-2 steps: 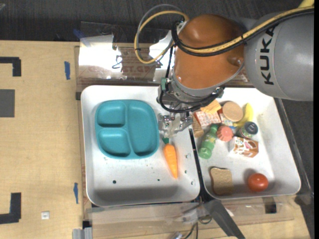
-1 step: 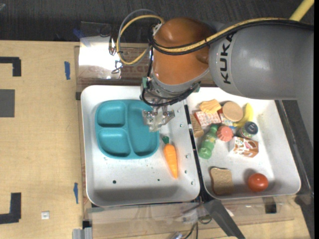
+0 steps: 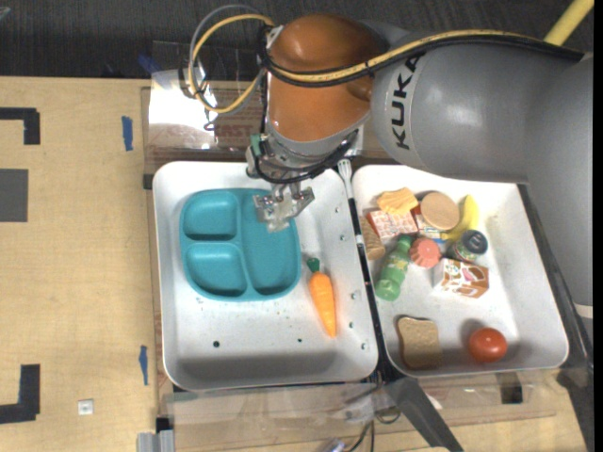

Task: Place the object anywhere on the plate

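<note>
A teal divided plate (image 3: 226,257) lies in the left white bin (image 3: 188,347). My gripper (image 3: 280,207) hangs over the plate's upper right part, above its long right compartment. Nothing recognisable shows under it. An orange carrot (image 3: 323,301) with a green top lies on the bin floor just right of the plate, below and to the right of the gripper.
The right bin (image 3: 537,347) holds several toy foods: a red tomato (image 3: 487,344), a bread slice (image 3: 418,340), a green bottle (image 3: 393,267), a burger (image 3: 438,212), a yellow banana (image 3: 469,213). The arm's orange band (image 3: 316,64) overhangs the bins' back edge.
</note>
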Controlling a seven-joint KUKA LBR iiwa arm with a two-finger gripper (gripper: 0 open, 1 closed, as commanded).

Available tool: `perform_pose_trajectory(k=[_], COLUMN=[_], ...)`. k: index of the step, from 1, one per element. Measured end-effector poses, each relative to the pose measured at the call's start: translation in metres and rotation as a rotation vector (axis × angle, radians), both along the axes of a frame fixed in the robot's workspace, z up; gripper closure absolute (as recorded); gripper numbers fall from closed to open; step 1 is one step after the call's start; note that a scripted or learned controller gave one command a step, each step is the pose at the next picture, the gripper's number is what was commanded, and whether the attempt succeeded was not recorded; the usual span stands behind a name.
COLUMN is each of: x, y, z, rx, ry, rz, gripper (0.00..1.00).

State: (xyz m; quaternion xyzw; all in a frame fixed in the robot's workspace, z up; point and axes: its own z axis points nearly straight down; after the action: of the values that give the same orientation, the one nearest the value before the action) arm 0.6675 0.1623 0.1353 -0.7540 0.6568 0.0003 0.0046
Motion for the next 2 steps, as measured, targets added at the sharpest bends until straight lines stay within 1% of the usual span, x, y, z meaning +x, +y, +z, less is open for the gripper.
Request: perform_pose_trajectory(k=[1, 2], x=[0.000, -0.061], y=[-0.001, -0.072], z=[0.001, 0.054], rx=[0.000, -0.004], ry=[0.000, -0.004], rz=[0.000, -0.080], gripper=[0.00, 0.00])
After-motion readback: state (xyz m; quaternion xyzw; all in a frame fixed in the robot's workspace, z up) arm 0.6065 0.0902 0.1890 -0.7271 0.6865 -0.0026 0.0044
